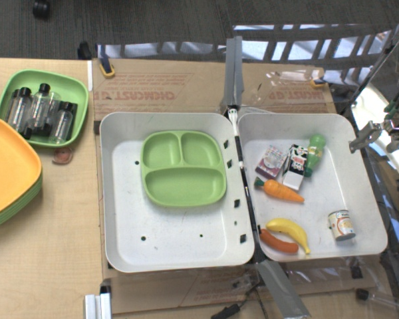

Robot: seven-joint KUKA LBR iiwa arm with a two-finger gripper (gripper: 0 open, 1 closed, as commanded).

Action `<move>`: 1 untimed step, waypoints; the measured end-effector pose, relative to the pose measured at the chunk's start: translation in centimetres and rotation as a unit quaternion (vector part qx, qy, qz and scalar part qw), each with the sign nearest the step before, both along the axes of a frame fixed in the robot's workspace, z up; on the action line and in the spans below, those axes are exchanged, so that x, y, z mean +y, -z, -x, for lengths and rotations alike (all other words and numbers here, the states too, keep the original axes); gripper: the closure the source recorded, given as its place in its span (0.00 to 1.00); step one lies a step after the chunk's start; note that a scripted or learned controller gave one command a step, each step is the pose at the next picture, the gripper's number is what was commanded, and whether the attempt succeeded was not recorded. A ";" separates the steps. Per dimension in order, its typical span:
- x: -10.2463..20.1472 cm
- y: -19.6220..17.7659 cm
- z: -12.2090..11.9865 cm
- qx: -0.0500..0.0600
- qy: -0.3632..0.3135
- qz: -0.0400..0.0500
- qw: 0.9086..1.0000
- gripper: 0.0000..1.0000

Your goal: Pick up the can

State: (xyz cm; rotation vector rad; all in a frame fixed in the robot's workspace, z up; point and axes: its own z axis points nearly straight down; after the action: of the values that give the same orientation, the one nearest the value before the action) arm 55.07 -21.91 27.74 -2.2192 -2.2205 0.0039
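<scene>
The can (342, 224) stands upright in the right bin (367, 178), down at about four o'clock near that bin's right wall, well apart from everything else there. At six o'clock in the same bin a banana (290, 232) lies touching a red sausage-shaped toy (278, 242) just below it. Toward the bin's middle sits a carrot (283, 191), and above it — around twelve o'clock — a small pink packet (271, 161), a black-and-white carton (296, 167) and a green bottle (314, 153) crowd together.

The left bin (120, 231) holds a green divided plate (183, 168) in its upper half.

Off to the left on the bench, a green tray (73, 88) carries several dark-capped bottles (40, 113), with a stack of orange plates (10, 178) at its seven o'clock.

The claw's state — I cannot tell.
</scene>
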 end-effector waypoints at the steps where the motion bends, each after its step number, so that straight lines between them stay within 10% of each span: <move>1: 2.0 9.3 -3.5 -0.001 -0.124 0.000 0.992 0.00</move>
State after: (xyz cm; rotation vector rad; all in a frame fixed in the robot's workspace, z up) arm 58.56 -19.93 18.42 -1.9272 -2.4793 0.0017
